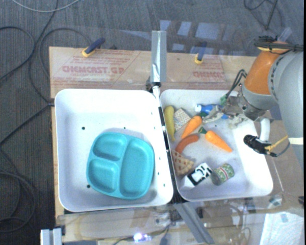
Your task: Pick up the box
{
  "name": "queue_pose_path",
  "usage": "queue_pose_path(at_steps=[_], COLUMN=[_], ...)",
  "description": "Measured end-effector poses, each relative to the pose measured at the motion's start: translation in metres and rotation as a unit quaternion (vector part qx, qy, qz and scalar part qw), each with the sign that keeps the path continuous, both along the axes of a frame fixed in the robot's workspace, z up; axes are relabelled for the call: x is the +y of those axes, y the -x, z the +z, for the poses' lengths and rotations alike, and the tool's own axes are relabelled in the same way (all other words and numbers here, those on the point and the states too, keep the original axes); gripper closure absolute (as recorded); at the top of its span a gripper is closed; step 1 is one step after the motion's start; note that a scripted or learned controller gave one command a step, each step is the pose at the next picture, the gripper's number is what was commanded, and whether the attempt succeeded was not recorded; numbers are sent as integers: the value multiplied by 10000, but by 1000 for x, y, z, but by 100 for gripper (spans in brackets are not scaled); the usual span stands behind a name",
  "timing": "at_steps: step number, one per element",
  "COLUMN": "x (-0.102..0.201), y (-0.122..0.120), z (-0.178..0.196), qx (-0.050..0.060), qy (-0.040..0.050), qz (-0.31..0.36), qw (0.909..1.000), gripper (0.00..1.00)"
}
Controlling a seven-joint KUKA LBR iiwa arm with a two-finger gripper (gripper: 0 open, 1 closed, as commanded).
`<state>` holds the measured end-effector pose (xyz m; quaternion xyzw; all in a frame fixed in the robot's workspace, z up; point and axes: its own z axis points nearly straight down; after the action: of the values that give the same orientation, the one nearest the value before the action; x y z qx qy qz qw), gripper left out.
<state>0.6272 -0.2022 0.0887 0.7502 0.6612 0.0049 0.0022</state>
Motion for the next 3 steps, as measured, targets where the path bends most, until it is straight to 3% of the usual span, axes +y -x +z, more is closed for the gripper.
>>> queue_pose_path(at_steps=[1,2,3], x=[-1,45,52], y=[3,-35,-39], z=[5,0,4], qx=[59,174,11], qy=[39,66,87], qz=[1094,923,1808], qw=[9940,9956,9835], gripper=[0,0,0])
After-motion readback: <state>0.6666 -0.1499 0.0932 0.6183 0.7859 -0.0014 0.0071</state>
